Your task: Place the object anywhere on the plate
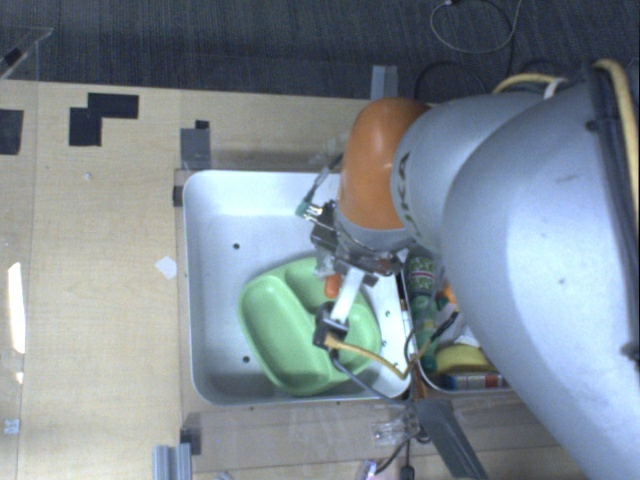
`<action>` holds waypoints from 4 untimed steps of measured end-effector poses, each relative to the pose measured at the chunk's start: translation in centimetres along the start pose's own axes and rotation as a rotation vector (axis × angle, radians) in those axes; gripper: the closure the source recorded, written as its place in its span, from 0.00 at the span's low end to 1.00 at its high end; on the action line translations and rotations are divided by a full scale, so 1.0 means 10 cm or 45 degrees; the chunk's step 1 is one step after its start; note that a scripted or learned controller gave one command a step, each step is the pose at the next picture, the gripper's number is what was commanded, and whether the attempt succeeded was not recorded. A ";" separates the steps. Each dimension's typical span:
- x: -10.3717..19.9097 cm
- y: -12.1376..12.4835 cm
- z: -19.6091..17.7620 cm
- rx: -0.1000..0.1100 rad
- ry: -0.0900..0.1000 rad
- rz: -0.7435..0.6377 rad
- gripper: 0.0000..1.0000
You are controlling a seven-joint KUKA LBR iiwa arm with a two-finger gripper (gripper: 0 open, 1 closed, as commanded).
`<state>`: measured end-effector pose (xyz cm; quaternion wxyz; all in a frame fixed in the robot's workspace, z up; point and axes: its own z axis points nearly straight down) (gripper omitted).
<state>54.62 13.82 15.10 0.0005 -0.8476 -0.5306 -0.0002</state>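
- Plate [285, 343] first: pale green, with a raised divider, and it sits directly under the pincer [338, 273] in the near part of the white bin [215, 268].
- From this angle the plate spreads out from the pincer toward the view's left and toward the bin's near wall.
- The pincer hangs low over the plate's right half, below the orange band [375, 158] of the big grey arm [520, 248].
- How wide the pincer stands? Cannot tell, since the wrist blocks the line of sight.
- And look, there's a small orange thing [330, 286] tight against the pincer, just above the plate's surface.
- Whether that orange thing is gripped or merely beside the pincer, I cannot tell.
- To the view's right of the pincer, just past the bin's wall, a green patterned container [422, 286] stands close by.
- Further along on that side, nearer the camera than the pincer, a yellow thing [462, 356] peeks out from under the arm.
- Left of the pincer, well apart from it, the bin floor lies bare and white.
- Beyond the bin, still further left of the pincer, the pale wooden desk [100, 268] shows black markers [100, 116] near its far edge.
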 end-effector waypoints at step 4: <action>-0.85 0.27 -0.34 -0.002 0.002 0.643 0.00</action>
